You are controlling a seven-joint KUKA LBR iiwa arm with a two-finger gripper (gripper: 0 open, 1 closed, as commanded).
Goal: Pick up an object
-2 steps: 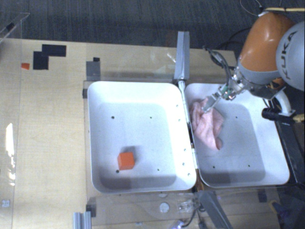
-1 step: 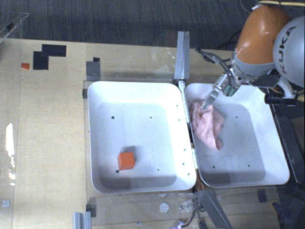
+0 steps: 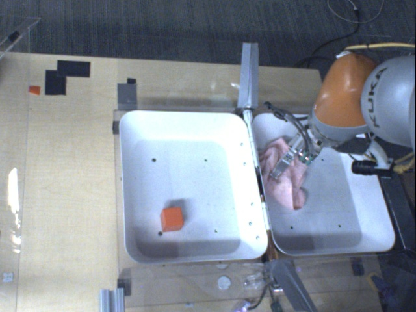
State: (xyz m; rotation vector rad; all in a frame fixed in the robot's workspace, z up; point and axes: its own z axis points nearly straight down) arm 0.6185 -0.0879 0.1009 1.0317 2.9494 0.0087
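The hand [image 3: 294, 159] hung over the pink cloth [image 3: 284, 177] at the left side of the right bin [image 3: 364, 239], its state not discernible. A good grasp probably required descending squarely onto the bunched fabric, away from the bin wall. An orange block [image 3: 172, 219] lay in the left bin [image 3: 140, 174].

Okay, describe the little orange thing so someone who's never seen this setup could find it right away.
Look at the two white bins side by side and take the left bin, the one away from the arm. Near its lower-left corner sits a small orange block, lying alone on the white floor. Its neighbour in the right bin is a soft pink crumpled cloth, not a block.
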